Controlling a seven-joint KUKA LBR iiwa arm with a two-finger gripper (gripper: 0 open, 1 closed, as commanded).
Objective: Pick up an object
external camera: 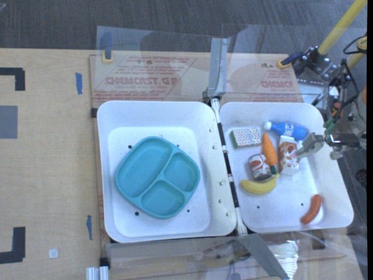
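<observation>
Nothing specific is picked out as the target here, so the candidates are the handful of toy food bits sitting in the right bin (337,212). They're small and plasticky, mostly bunched up in the upper middle of that bin.

Biggest thing on the bench is the left bin (116,121), and it's got a teal divided plate (158,177) lying flat in it, three compartments, tilted a bit off square.

Right bin contents, roughly big to small: a blue and white bottle (287,129) on its side near the back wall, a banana (259,185) curved along the front of the cluster, a white carton (288,155) with red print, a can (259,166) lying just above the banana, an orange carrot (268,149) between can and carton, a flat green-edged box (246,136), and a sausage (311,209) off alone near the front right corner.

The gripper (311,145) sits at the carton's right edge. Can't tell how it's set.
</observation>
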